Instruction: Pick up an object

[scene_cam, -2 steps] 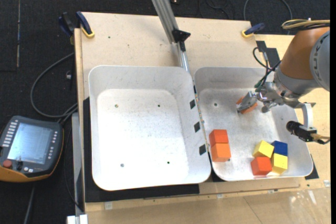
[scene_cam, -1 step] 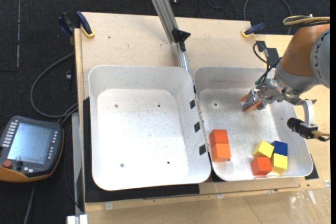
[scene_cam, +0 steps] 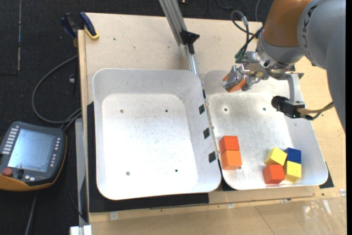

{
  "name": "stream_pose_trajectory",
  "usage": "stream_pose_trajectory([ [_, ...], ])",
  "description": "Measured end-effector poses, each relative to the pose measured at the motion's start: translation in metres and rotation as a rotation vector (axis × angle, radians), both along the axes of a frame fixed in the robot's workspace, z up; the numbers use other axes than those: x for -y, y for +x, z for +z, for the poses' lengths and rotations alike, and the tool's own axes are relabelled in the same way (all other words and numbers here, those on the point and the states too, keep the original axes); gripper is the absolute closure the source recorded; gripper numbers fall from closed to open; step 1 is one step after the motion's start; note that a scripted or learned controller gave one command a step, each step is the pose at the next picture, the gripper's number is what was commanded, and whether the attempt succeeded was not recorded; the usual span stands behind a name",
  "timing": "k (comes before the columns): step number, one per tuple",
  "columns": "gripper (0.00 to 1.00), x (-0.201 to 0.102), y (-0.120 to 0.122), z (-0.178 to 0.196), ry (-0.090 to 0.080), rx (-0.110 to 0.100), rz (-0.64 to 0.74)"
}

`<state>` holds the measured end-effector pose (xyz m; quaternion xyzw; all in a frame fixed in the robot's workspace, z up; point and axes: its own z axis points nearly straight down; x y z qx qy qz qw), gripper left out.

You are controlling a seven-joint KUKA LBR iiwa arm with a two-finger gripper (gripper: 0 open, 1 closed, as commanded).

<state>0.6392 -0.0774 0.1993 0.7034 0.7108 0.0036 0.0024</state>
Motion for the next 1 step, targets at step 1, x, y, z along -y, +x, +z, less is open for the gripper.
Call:
stream_pose_trajectory([
  [1,0.0,0.0058,-0.0023,-0.0039,-0.002,-0.007,-0.009],
])
